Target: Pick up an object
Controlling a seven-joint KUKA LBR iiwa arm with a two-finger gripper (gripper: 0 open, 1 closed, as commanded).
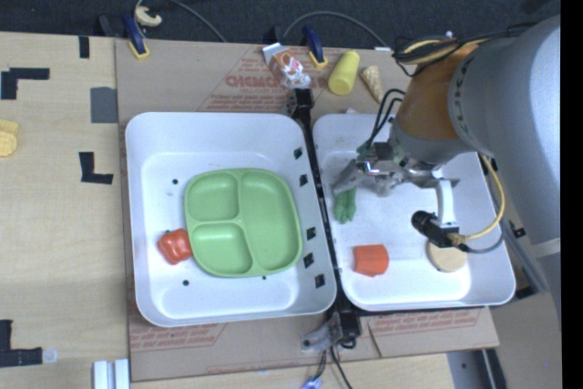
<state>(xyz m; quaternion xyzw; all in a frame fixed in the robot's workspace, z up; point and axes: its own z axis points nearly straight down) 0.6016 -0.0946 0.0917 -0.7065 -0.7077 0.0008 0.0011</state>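
A cardboard-topped bench (246, 82) bore two white bins. The left bin (146, 150) held a green divided plate (243, 221) with a small red piece (173, 244) touching its left edge (likely spare pickings, left loose for the arm). In the right bin (492, 287) lay a green piece (345, 206) near the dividing wall, an orange block (370, 260) toward the front, and a tan disc (446, 258) further right. The arm (474, 105) reached in from the right, its wrist bent down, the gripper (353, 178) hanging just above the green piece, probably its target. Whether the jaws stood wide or closed could not be told.
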